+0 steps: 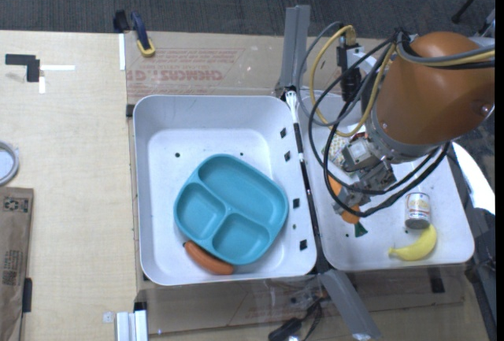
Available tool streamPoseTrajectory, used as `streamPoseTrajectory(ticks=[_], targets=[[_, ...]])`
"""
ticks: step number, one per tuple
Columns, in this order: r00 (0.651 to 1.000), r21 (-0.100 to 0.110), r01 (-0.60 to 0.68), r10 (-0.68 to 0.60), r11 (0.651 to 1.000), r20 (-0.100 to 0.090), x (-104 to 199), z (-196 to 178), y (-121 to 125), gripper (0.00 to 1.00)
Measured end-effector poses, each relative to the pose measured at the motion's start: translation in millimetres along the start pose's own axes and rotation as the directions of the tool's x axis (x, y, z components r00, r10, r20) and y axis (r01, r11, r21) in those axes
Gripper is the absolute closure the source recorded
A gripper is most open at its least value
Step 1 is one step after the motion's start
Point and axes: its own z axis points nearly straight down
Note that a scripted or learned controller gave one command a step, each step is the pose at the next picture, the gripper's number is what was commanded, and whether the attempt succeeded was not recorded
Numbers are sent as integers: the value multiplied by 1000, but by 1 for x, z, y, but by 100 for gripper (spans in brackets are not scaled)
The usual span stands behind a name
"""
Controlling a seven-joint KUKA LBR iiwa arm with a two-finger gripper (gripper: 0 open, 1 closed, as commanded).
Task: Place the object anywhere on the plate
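My end effector [352,202] hangs low over the right-hand bin [453,253], with an orange carrot-like object [343,209] right at its tip, green end pointing away from the plate; whether that object is truly held, and how the end effector is set, I cannot tell, since the wrist hides it. The blue plate [230,209] lies to the object's left, across the wall between the bins, in the left-hand bin [157,174]. A small orange piece [209,258] touches the plate's near rim, while a banana [415,245] and a little jar [418,209] sit on the object's far side from the plate.
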Motion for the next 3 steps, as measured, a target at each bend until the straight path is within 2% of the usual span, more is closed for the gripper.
streamPoseTrajectory(ticks=[1, 2, 3], targets=[[1000, 3, 15, -15, 1000, -1, -53, 26, -44, 100], [1000, 3, 15, -14, 1000, -1, -53, 26, -44, 0], [1000, 4, 29, -29, 1000, -2, -41, -29, -61, 0]])
